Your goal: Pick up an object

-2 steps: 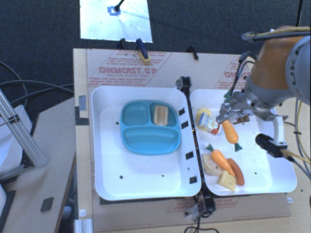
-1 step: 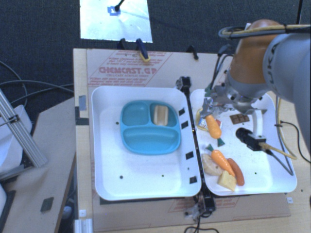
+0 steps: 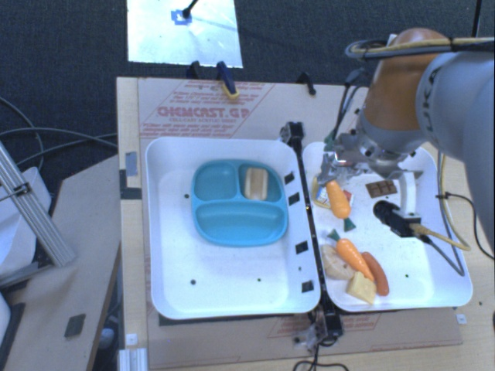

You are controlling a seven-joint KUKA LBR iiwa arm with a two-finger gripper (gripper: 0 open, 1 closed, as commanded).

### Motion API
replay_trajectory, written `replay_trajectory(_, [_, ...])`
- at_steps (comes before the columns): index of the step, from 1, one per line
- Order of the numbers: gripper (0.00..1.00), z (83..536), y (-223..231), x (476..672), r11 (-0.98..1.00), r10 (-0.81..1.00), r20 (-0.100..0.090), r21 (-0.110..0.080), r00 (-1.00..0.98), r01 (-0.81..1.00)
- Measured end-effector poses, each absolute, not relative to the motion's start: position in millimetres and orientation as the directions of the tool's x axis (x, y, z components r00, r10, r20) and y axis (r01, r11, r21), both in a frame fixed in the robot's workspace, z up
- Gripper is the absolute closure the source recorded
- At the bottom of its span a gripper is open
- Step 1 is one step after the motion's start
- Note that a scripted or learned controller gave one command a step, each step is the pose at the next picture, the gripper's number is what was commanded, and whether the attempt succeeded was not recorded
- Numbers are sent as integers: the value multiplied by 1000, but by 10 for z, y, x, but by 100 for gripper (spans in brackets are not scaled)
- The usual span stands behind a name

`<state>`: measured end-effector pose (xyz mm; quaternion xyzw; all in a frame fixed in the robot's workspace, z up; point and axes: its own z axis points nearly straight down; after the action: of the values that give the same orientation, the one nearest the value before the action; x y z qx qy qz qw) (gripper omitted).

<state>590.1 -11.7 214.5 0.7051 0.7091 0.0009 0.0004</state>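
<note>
My gripper (image 3: 334, 165) hangs low over the upper left corner of the right bin (image 3: 445, 273), the grey arm reaching in from the right. An orange carrot (image 3: 337, 199) with a green tip lies just below it, very close to the gripper's tip or touching it. A brown chocolate bar (image 3: 380, 188) lies to the right of that carrot. Lower in the same bin lie a second carrot (image 3: 353, 256), a red sausage (image 3: 377, 273), a yellow cheese wedge (image 3: 360, 288) and a beige roll (image 3: 334, 263), bunched together.
The left bin (image 3: 174, 269) holds a blue divided plate (image 3: 236, 219) with a slice of bread (image 3: 256, 183) in its upper right compartment. A black-clipped divider (image 3: 302, 207) runs between the bins. A metal post stands at far left.
</note>
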Motion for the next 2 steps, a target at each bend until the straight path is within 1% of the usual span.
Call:
replay_trajectory(1, [100,2301,-195,5899,2,1000,0,3,-2,1000])
replay_trajectory(2, [100,2342,-127,5914,6,1000,1,2,-6,1000])
